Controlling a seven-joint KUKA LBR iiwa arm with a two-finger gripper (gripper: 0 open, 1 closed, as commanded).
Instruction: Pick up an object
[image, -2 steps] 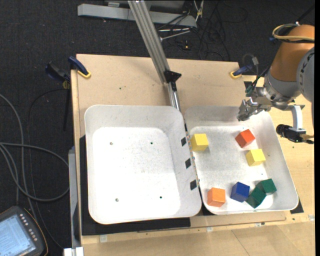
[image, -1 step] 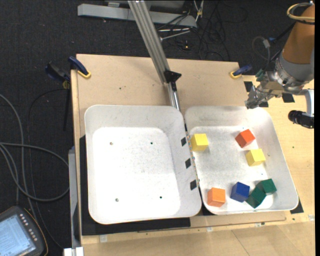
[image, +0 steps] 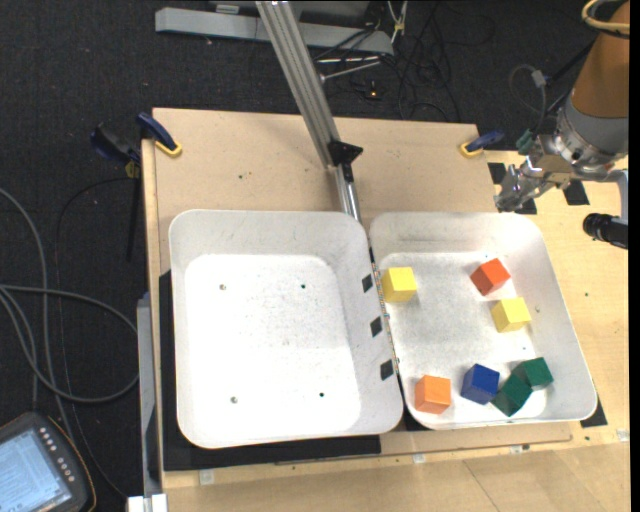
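- Camera view, claw: the claw (image: 515, 188) hangs above the bench (image: 420, 160), just outside the far right corner of the right bin (image: 560, 300). Nothing sits between its tips. Whether it is open or closed cannot be told at this size.
- Camera view, task items: all candidate blocks lie in the right bin. A yellow block (image: 400, 283) rests near the left wall. A red-orange block (image: 489, 276) sits toward the far right, with a second yellow block (image: 511, 314) just beside it on the near side.
- Along the near edge: an orange block (image: 433, 393), a blue block (image: 481, 383) and two green blocks (image: 524, 384) that touch each other at the near right corner.
- Progress, as judged: no block is lifted. The claw is not yet over any block. Approach, descent, closing and lift all remain.
- Surroundings: the left bin (image: 190, 300) adjoins the right bin. A metal pole (image: 305, 85) slants across the far edge of the bench. Clamps (image: 160, 135) hold the far corners.
- Obstructions, as judged: the red-orange block is nearest the claw and stands apart. The green pair and the blue block are crowded against the wall, leaving little finger room.
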